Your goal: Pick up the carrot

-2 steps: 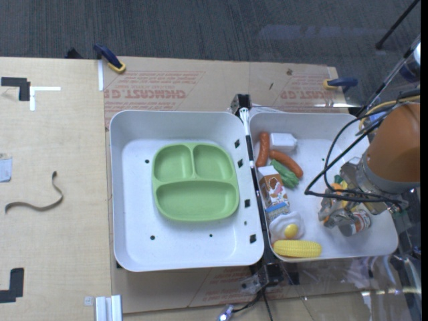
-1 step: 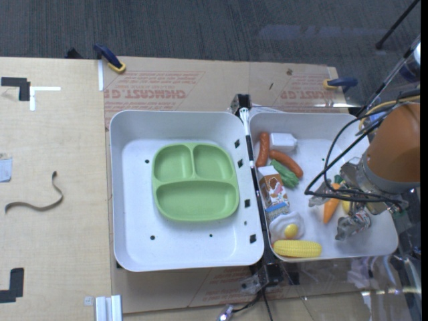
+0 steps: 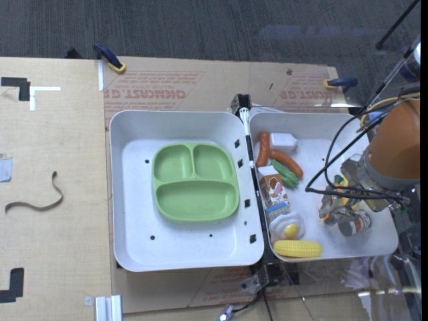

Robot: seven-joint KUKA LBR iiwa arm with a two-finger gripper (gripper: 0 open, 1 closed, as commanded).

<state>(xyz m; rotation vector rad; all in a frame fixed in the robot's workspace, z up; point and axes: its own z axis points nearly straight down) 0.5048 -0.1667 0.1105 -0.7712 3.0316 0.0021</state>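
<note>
The gripper (image 3: pixel 342 214) hangs low over the right side of the right bin (image 3: pixel 381 245); whether it is open or closed cannot be told, as cables and the wrist blur its tip. The carrot (image 3: pixel 286 162), orange with a green top, lies well apart from it, toward the bin's left wall and slightly farther back. Just beside the carrot, against that wall, sits a sausage (image 3: pixel 263 148). Nearer the front of the same bin lies a corn cob (image 3: pixel 297 248). The left bin (image 3: pixel 124 233) holds a green divided plate (image 3: pixel 196 181).
</note>
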